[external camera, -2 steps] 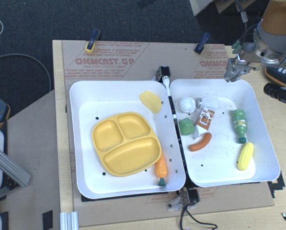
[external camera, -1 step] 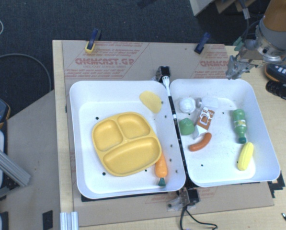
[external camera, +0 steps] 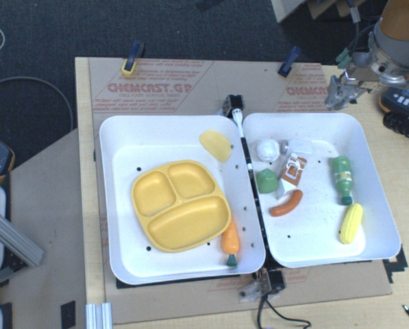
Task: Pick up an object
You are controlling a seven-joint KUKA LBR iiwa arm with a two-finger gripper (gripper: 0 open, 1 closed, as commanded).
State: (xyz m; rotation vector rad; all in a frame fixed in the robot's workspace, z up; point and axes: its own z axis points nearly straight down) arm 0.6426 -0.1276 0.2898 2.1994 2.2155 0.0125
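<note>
Gripper (external camera: 341, 93): hangs past the far right corner of the right bin (external camera: 375, 242), over the cardboard; I cannot tell how it is set.
Left bin (external camera: 112, 184): just left of the right bin, walls touching.
Yellow divided plate (external camera: 181, 205): middle of the left bin.
Toy carrot (external camera: 230, 240): against the plate's near right edge.
Yellow chip (external camera: 216, 144): beyond the plate.
White ball (external camera: 266, 149): right bin, far left.
Green cup (external camera: 266, 181): below the ball.
Toy sausage (external camera: 286, 203): right of the cup, nearer.
Green bottle (external camera: 342, 178): right side of the right bin.
Toy corn (external camera: 351, 223): just below the bottle.
</note>
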